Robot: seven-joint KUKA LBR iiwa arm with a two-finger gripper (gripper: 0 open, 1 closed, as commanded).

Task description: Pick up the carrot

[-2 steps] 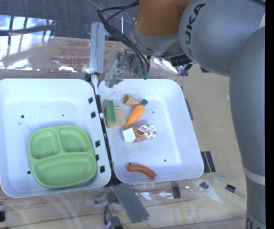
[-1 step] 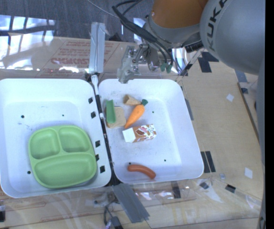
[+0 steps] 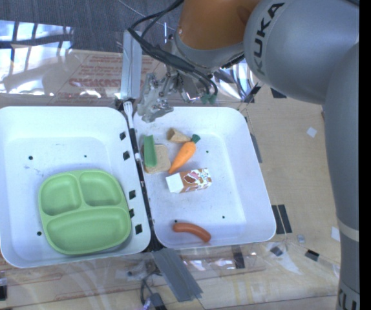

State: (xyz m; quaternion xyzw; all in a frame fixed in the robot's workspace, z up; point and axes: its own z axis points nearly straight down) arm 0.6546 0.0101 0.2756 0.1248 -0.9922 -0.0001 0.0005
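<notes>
Carrot waiting in the right bin, gripper above the bin's far rim.

Nearest, at 6 o'clock in the right white bin (image 3: 253, 202), lies a red sausage (image 3: 192, 231); past it a small printed carton (image 3: 190, 180), then the orange toy carrot with a green top (image 3: 184, 154), slanted toward 1 o'clock and close to a sandwich slice (image 3: 154, 157). The metal gripper (image 3: 156, 102) hangs at 11 o'clock; cables clutter it, so I cannot tell its spread. Best to descend across the carrot's middle.

bench (image 3: 289, 141), left bin (image 3: 17, 128), right bin (image 3: 237, 173)
</notes>
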